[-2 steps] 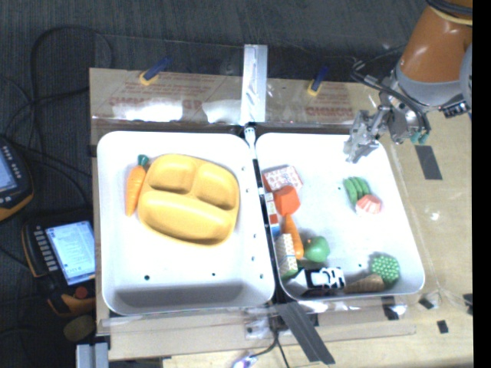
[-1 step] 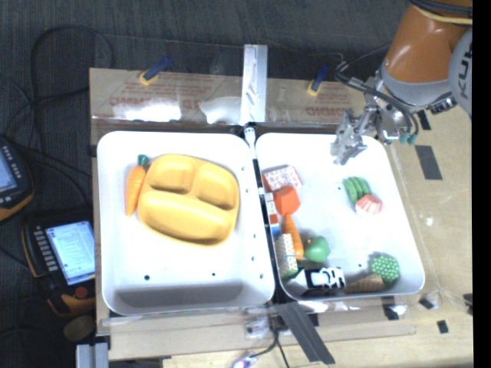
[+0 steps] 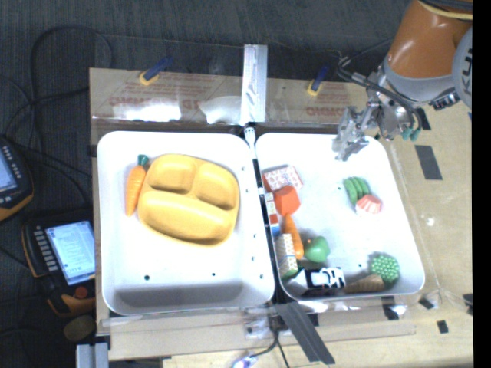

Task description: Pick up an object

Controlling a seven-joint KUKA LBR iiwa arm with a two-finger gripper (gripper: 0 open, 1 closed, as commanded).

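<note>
My gripper (image 3: 349, 146) hangs over the far right corner of the right bin (image 3: 399, 176), its fingers spread apart with nothing between them. Below it in that bin lie a green and pink toy (image 3: 361, 193), a red patterned box (image 3: 281, 178), an orange block (image 3: 286, 200), a green ball (image 3: 316, 248), a black and white toy (image 3: 325, 278) and a green knobbly piece (image 3: 385, 267). In the left bin (image 3: 115, 205) sits a yellow sectioned tray (image 3: 188, 198) with a carrot (image 3: 135, 188) beside it.
A low divider (image 3: 259, 205) separates the two bins. Clamps (image 3: 156, 69) hold a clear sheet at the back. A handheld device (image 3: 69, 251) lies off the bench at the left.
</note>
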